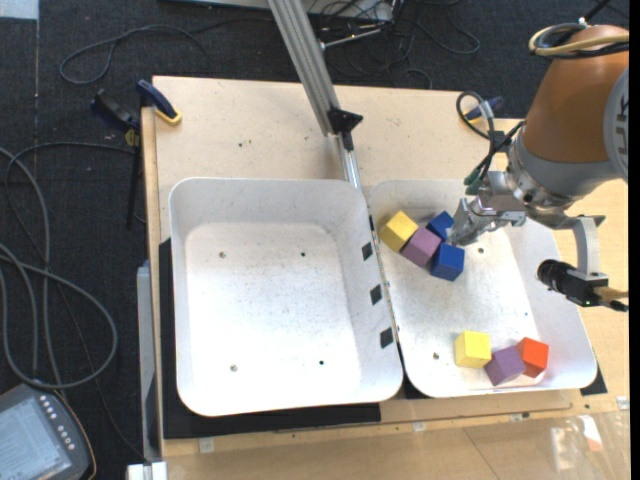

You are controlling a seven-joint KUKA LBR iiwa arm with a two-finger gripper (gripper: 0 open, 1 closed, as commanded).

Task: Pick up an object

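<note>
End effector hovers beside a glossy blue cube.

Two white bins, left and right, side by side on a tan bench. Across the bench's far edge, a slanting metal pole, ending at the bins' junction. At the far left corner, a blue-and-yellow clamp. On dark carpet, looping black cables. At the lower left corner, a grey pendant.
</note>
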